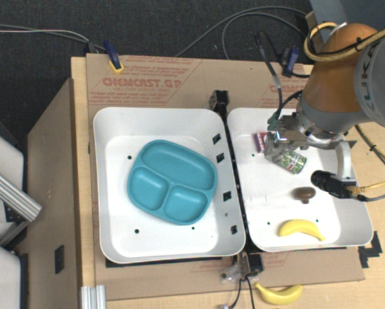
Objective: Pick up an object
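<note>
A blue clamp grips the cardboard sheet at its far left corner. Black cables trail over the dark floor beyond. A second banana lies below the bins.

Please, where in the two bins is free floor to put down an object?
Left bin: bare strips around the blue tray, widest along its near edge. Right bin: open floor at its left side, between the can and the banana. Crowded at the far right, under the gripper and near the brown object.
</note>
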Robot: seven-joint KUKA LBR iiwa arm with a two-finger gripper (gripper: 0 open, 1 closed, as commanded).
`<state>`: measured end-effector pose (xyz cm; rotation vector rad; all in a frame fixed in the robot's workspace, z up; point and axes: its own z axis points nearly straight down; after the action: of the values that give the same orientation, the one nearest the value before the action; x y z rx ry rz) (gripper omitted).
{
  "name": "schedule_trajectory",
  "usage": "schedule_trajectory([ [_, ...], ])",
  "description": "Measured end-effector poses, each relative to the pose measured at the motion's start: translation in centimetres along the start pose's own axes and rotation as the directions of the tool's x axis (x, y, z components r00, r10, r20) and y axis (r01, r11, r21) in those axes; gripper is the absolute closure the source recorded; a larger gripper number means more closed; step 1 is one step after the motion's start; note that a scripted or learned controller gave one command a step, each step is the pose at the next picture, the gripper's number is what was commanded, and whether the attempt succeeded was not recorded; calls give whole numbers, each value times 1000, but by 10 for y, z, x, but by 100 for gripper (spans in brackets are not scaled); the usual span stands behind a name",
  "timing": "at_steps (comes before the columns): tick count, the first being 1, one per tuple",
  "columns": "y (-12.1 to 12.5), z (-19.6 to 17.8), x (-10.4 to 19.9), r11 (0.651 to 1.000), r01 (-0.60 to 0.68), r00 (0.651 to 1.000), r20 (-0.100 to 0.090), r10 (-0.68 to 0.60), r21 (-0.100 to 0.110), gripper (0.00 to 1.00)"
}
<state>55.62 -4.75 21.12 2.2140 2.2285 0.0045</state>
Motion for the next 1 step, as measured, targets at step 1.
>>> schedule_trajectory([
  [1,10,0,47,1000,0,1000,0,0,1,100],
])
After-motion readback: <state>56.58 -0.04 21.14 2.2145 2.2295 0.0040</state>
